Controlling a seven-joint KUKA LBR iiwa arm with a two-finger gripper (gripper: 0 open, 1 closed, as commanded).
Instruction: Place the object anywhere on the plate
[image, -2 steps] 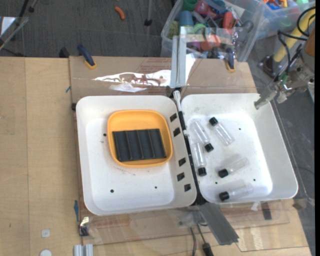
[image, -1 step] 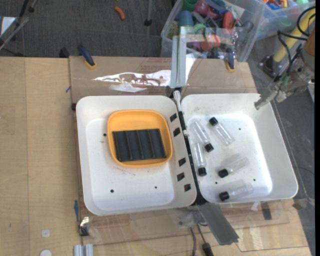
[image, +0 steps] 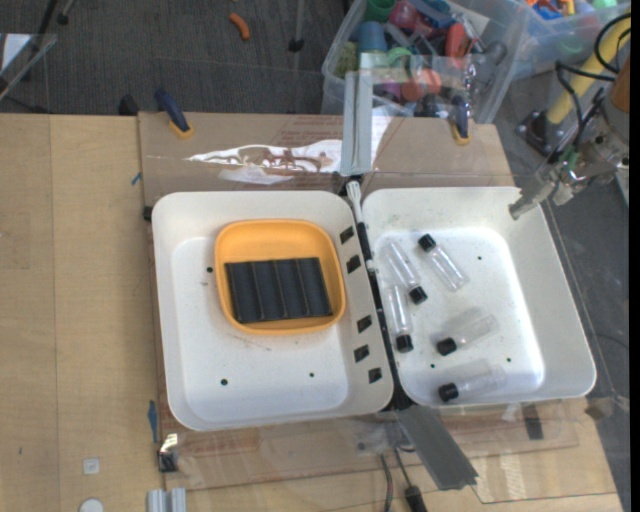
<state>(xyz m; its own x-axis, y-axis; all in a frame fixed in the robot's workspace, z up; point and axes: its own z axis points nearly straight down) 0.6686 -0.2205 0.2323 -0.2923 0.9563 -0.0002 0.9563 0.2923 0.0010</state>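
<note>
A: Vials, five or six of them, lie loose on the floor of the right bin (image: 560, 290). They are clear, with black caps, and they are spread from its far-left part down to its near edge.

B: Which one is to go on the plate?

A: That cannot be told from here; any of them would do. One vial (image: 441, 260) lies tilted in the far-left part, another vial (image: 397, 305) rests along the left wall, and a third vial (image: 470, 385) sits at the near edge. All of them are lying flat and none is upright, which is likely just how they rolled to rest.

B: And the plate?

A: The orange plate (image: 280, 240) sits in the middle of the left bin (image: 190, 380), a little toward the far side. A dark ribbed insert (image: 278, 290) covers most of its floor. No vial is on it, so the task looks not yet begun.

B: Where is the gripper?

A: The gripper (image: 525, 203) hangs over the far-right corner of the right bin, with the arm (image: 590, 165) coming in behind it. It is well apart from every vial. Nothing can be seen between its fingers, and whether they stand wide or narrow cannot be told at this size.

B: So it looks parked off to the side?

A: Probably, which would leave the bin floor open to view.
</note>
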